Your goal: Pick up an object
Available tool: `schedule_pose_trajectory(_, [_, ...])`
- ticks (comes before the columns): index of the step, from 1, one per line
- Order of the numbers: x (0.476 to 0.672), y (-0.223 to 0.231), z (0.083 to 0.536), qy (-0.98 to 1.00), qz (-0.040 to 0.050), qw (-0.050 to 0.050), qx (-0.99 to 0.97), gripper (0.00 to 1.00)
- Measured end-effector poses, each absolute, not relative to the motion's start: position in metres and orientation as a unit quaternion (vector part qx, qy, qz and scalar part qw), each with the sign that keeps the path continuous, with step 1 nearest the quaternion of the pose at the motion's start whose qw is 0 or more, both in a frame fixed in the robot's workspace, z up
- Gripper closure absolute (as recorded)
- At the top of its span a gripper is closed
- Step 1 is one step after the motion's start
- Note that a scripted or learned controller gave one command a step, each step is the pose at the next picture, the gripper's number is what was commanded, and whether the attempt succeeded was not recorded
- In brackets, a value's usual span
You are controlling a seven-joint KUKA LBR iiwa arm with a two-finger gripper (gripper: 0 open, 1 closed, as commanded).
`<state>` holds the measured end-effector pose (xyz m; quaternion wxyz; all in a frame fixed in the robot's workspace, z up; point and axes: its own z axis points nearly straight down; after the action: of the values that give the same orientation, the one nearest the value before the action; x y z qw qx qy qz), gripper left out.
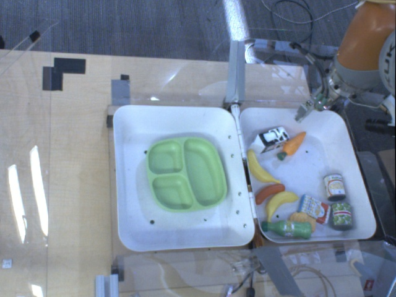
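The right bin (354,159) holds the loose objects. An orange carrot (294,143) lies beside a black and white box (272,138) near its far side. Below them are a yellow banana (260,169), a red sausage-shaped piece (269,192) and a second banana (281,202). A green bottle (288,229) lies along the near wall, next to a colourful packet (312,208). Two small cans (334,186) (341,215) stand at the right. My gripper (309,108) hangs over the bin's far rim, above and right of the carrot, with nothing seen in it.
The left bin (124,184) holds a green divided plate (185,173). A metal post (235,73) rises between the bins at the far side. Cables (291,8) lie on the floor behind. The arm's orange band (365,33) is at the upper right.
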<state>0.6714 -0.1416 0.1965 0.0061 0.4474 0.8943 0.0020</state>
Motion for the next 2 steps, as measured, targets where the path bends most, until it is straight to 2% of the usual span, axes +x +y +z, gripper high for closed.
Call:
schedule_pose_trajectory(1, [0.671,-0.142,0.196,0.894,0.002,0.006,0.448,0.0])
schedule_pose_trajectory(2, [0.648,-0.165,0.096,0.904,0.0016,0.004,0.429,0.0])
